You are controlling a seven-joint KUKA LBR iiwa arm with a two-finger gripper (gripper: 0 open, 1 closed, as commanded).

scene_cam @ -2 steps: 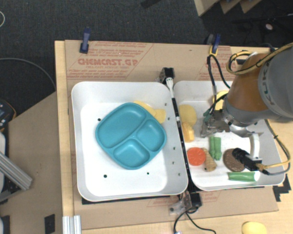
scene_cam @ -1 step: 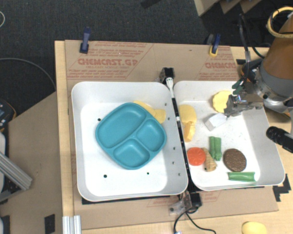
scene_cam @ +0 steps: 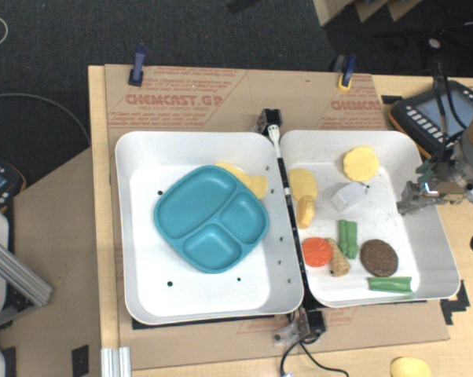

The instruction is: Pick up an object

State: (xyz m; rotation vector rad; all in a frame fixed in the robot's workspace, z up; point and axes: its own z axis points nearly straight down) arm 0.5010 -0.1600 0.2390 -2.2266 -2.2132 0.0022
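A brown board [scene_cam: 221, 93] lies under the two white bins [scene_cam: 134, 210]. A blue clip [scene_cam: 137, 65] and a yellow clip [scene_cam: 346, 71] sit on the board's far edge. Dark carpet [scene_cam: 103, 14] lies past the board.

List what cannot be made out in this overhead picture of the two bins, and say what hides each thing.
1. Gripper, camera view: small and dark at the right bin's edge.
2. Yellow item in the left bin: mostly covered by the blue divided tray, so its shape is unknown.
3. Yellow object: cut off by the bottom edge.
4. Brown piece: too small to identify, beside the orange round.
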